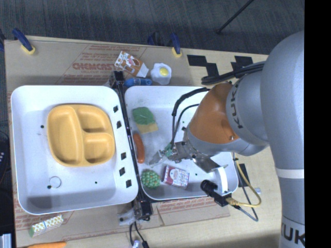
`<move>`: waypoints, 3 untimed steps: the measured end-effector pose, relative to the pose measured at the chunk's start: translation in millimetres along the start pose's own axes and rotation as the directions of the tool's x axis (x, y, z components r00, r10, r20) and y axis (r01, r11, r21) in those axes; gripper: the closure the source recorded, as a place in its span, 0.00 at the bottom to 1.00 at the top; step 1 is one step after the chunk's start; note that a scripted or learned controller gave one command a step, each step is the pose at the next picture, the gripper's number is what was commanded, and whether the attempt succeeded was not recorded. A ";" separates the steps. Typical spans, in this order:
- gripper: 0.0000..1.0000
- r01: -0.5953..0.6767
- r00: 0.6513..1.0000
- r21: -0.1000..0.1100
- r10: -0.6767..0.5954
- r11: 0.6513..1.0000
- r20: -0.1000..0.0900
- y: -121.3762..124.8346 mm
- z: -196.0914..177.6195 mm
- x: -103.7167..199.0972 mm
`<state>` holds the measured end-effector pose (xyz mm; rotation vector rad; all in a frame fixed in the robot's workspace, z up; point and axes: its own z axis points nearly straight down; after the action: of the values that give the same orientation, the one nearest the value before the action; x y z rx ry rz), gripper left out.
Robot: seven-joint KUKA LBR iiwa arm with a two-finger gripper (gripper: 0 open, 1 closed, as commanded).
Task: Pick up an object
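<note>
Beside left wall, carrot (pixel 138 146) lies lengthwise, near-vertical.

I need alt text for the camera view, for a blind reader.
Grey robot arm reaches into the right white bin, its gripper above an orange carrot, green sponge and small red-white carton. The left white bin holds a yellow divided tray.

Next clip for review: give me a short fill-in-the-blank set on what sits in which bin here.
1. The yellow divided tray lies in the ____ bin.
2. The gripper is over the ____ bin.
3. The sponge has a ____ top and a yellow underside.
4. The orange carrot lies beside the wall that ____ the two bins.

Missing words: left; right; green; divides
</note>
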<state>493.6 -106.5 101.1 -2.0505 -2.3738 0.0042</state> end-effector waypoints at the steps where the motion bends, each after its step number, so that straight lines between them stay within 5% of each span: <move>1: 0.00 0.123 0.992 -0.002 -0.123 0.992 0.000 -15.2 9.5 14.8; 3: 0.00 0.124 0.992 -0.002 -0.124 0.992 0.000 -15.4 9.7 14.7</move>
<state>476.3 -94.2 91.5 -1.9002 -2.4969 0.0008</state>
